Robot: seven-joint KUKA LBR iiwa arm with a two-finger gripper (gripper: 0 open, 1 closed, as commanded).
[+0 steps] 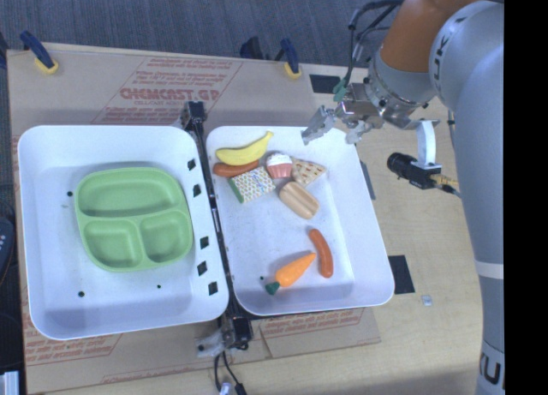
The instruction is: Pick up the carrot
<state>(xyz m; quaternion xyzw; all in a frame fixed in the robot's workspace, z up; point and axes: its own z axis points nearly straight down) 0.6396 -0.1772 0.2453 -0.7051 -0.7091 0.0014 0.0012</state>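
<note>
- Carrot lies in the right bin, near its front edge, tilted, just beside a sausage.
- Gripper hangs over the bin's far right corner, fingers spread, nothing between them.
- Banana, cupcake and bread roll cluster toward the far side.
- Green tray sits in the left bin.

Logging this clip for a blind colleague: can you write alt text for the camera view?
The gripper hovers over the right bin's far corner, holding nothing. The carrot lies near that bin's front edge beside a sausage, with toy foods including a banana clustered behind. The left bin holds a green divided tray.
</note>
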